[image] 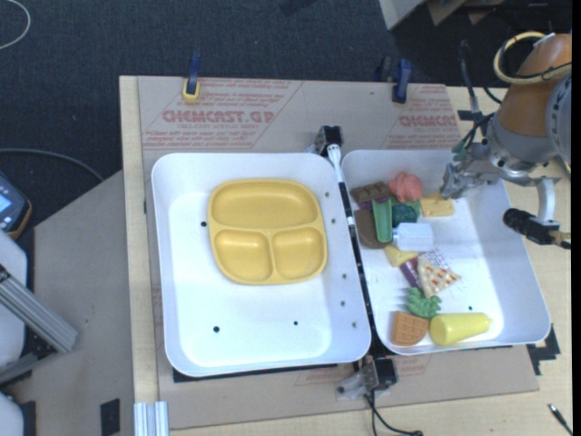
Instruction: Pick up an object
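Objects for picking lie crowded in the right bin [517, 271], along its left and near side: a pink round toy [408, 186] at the far end, a brown flat piece [368, 214] beside a green block [382, 219], a white block [415, 236] just below them, a small yellow block [438, 208] to the right of the pink toy, a pizza slice toy [438, 278] in the middle, then a pineapple toy [419, 303], a waffle-like orange piece [408, 328] and a long yellow toy [459, 327] nearest the camera. From the one camera, fixed above the bench, the gripper [457, 181] hangs over the far part of that bin, just beside the small yellow block and near the pink round toy; whether its claw is apart or together cannot be told at this angle, and nothing is seen held in it. Its grey arm with the orange band [536, 84] reaches in from the right. In the left bin [182, 271] rests a yellow divided tray [268, 230], well apart from the gripper. Both bins sit on a cardboard sheet [227, 112] fixed by clamps
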You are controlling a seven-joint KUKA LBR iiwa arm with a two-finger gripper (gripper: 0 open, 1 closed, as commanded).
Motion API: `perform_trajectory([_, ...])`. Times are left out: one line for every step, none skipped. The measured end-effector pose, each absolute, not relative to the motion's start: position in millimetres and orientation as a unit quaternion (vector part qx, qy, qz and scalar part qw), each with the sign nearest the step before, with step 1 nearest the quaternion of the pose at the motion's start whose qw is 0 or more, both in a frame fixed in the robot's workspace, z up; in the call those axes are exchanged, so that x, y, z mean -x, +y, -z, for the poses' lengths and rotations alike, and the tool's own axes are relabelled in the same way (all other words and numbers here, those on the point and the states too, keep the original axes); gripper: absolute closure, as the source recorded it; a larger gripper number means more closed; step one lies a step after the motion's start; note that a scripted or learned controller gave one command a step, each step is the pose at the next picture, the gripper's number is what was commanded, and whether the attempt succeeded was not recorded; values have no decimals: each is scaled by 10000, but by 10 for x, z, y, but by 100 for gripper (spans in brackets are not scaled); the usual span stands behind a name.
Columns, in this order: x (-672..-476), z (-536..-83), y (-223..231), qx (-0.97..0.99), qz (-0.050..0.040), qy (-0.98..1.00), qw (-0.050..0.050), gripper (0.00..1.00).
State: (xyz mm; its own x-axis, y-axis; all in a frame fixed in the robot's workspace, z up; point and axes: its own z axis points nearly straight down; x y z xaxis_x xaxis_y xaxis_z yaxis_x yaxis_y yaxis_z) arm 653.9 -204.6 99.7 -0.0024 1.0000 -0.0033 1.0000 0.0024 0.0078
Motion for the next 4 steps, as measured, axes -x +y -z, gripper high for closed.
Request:
perform_trajectory([-6568,-1466,-2117,-7069,-15,7073,43,100])
perform_trajectory([-6606,-1915,-2081,-7066,-17,7076,42,100])
perform_trajectory([-6621,-2284,-2086,-7067,-17,7075,44,100])
perform_trajectory([-6487,-2341,-1481,-7051,-3,7091,-16,100])
